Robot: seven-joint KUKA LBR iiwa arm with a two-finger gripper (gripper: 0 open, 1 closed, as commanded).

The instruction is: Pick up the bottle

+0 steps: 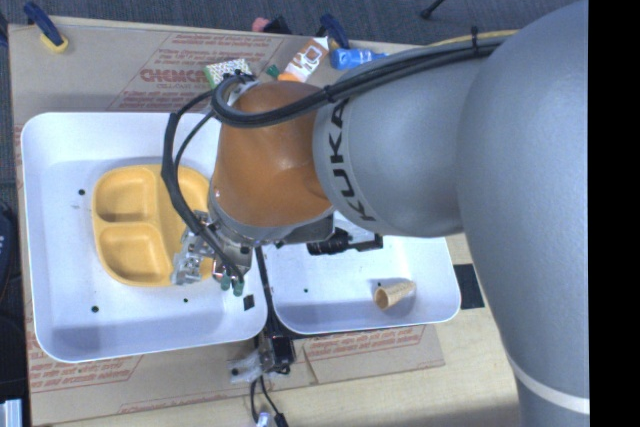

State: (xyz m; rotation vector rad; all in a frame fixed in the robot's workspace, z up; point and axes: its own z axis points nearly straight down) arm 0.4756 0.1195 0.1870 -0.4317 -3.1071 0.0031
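Observation:
My gripper (212,271) hangs low over the left bin (60,215), at the right edge of a yellow divided tray (140,225) that lies in it. The orange band and the grey arm cover most of the right bin (440,300). At the back edge, just above the arm, an orange and white object (303,63) with a blue piece (352,58) beside it peeks out; I cannot tell whether this is the bottle. Nothing recognisable as a bottle shows at the gripper.
A small tan cone-shaped piece (393,293) lies in the right bin near its front. Blue clamps (46,27) sit on the cardboard under the bins. Cables (262,370) hang at the front between the bins.

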